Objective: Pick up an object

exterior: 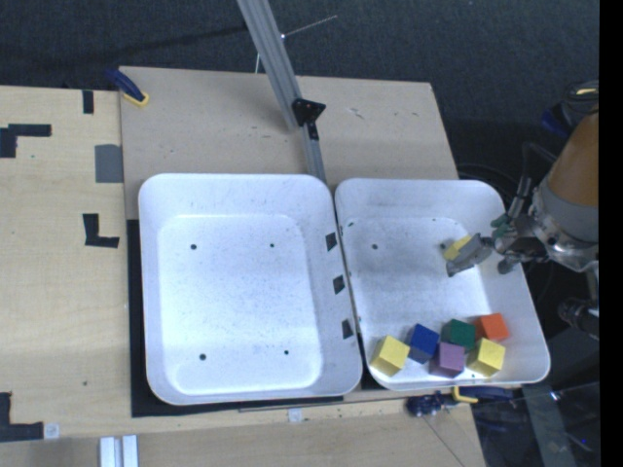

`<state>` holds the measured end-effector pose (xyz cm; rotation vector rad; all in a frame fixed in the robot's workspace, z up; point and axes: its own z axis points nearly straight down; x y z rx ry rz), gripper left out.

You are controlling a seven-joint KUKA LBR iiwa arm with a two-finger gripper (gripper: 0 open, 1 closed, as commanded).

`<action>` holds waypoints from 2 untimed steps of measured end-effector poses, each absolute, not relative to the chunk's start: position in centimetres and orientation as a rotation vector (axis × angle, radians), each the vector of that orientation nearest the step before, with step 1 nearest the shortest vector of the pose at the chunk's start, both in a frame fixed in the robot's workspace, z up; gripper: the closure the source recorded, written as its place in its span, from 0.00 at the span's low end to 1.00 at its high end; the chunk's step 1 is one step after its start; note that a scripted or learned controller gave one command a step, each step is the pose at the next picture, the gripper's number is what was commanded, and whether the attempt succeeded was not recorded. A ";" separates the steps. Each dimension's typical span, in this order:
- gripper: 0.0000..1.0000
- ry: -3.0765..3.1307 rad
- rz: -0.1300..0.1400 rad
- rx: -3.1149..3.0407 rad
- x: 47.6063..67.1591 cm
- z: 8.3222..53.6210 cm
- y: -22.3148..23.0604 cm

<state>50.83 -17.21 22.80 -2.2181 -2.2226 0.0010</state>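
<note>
My gripper point(463, 253) reaches in from the right and hangs over the right white bin point(409, 212), near its right-hand wall. A small yellow block point(456, 247) shows at the tip, pinched between the grey fingers and partly hidden by them. Several loose blocks lie in a cluster at the bin's front right corner: a yellow block point(391, 354), a blue block point(423, 341), a purple block point(451, 358), a green block point(458, 333), an orange block point(494, 326) and another yellow block point(490, 356).
The left white bin point(234, 290) adjoins the right one along a shared rim. A slanted metal pole point(277, 56) rises behind the bins. The wooden bench point(58, 193) extends to the left. A blue and yellow clamp point(438, 403) sits at the bench's front edge.
</note>
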 end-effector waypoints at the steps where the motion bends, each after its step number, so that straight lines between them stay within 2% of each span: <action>1: 0.00 -2.222 0.001 -2.218 50.8 22.8 -17.2; 2: 0.00 -2.216 0.007 -2.217 50.4 16.6 -17.7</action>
